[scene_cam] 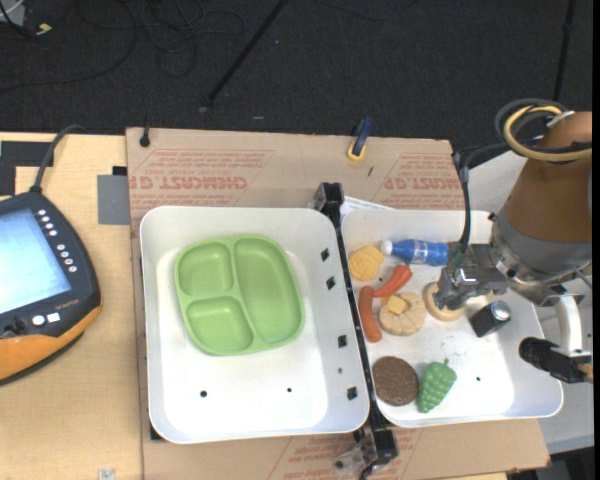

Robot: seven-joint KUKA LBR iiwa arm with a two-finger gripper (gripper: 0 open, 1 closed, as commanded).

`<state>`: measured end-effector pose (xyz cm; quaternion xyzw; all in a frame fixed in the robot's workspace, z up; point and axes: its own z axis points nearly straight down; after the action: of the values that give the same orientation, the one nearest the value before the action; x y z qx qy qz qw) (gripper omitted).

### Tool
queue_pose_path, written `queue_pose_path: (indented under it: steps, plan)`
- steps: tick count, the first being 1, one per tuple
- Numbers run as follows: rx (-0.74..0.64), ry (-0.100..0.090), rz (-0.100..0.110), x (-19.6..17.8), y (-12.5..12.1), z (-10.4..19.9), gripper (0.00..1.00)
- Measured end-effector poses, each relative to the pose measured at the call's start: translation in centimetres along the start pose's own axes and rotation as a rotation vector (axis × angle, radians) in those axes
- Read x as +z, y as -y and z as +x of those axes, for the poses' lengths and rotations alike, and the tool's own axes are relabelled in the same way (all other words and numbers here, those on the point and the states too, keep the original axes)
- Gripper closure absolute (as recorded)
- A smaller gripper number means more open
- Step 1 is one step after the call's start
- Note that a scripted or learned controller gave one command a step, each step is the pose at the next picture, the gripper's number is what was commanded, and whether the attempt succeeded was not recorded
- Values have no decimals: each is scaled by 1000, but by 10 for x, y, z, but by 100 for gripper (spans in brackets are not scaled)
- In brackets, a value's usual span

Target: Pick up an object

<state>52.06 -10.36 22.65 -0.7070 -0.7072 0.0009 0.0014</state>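
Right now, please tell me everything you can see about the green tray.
The green tray looks like smooth, light green plastic with rounded corners. It has three compartments: two smaller ones on its left side, one above the other, and one long one on its right. It lies flat, slightly turned, on the floor of the left bin, a little above the middle. Nothing lies in its compartments, and only the bin floor touches it.

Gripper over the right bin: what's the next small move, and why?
Probably a short straight descent. The gripper sits in the right bin directly above a tan round piece, with the blue bottle just behind it. Nothing shows between its fingers, so no grasp yet.
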Motion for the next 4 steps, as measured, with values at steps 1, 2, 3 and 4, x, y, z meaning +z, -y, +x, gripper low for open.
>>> queue_pose_path:
  steps: [1,2,3,4]
  plan:
    - [-3,-2,3,-7,13,46,100]
    - [-4,-2,3,-8,14,85,100]
    - [0,0,5,8,19,78,100]
    - [-1,0,2,4,19,94,100]
